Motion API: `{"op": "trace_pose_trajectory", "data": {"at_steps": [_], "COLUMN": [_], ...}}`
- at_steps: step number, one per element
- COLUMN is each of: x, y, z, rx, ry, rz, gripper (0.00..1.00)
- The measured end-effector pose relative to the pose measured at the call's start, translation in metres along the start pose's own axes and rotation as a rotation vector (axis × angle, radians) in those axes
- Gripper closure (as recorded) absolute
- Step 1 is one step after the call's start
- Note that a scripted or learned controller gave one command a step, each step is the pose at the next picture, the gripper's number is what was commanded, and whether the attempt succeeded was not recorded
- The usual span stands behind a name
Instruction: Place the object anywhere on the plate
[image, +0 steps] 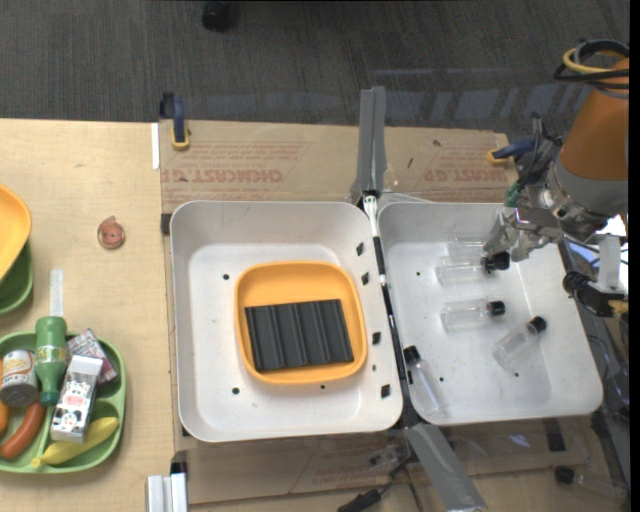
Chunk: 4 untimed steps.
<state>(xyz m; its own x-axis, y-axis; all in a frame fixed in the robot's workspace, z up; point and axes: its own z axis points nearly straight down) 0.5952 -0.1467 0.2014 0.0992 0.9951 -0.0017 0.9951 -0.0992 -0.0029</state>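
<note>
Right bin (560, 395) taken as landmark. Three clear vials with black caps are lying on its floor. The topmost vial (465, 268) is lying near the bin's far wall, long axis running left-right, cap pointing right. The gripper (510, 240) is hovering just above and right of that cap; cannot tell how far its jaws are parted. The orange plate (300, 283) is sitting in the left bin (200, 330).

The arm (597, 150) is mostly grey with a fat orange band above the wrist, yellow and black cables looped up top. Wrist end is busy silver metal bracketry, with a small two-finger gripper (503, 235) in silvery-grey.
</note>
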Motion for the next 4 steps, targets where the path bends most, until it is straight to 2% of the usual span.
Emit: {"op": "trace_pose_trajectory", "data": {"at_steps": [1, 2, 3, 4], "x": [0.059, 0.082, 0.084, 0.07], "y": [0.047, 0.056, 0.056, 0.057], "z": [-0.02, -0.031, -0.043, -0.047], "rx": [-0.002, -0.003, -0.005, -0.004], "ry": [0.0, -0.001, -0.001, -0.001], "rz": [-0.149, -0.357, -0.635, -0.819], "gripper": [1.0, 1.0, 1.0, 1.0]}}
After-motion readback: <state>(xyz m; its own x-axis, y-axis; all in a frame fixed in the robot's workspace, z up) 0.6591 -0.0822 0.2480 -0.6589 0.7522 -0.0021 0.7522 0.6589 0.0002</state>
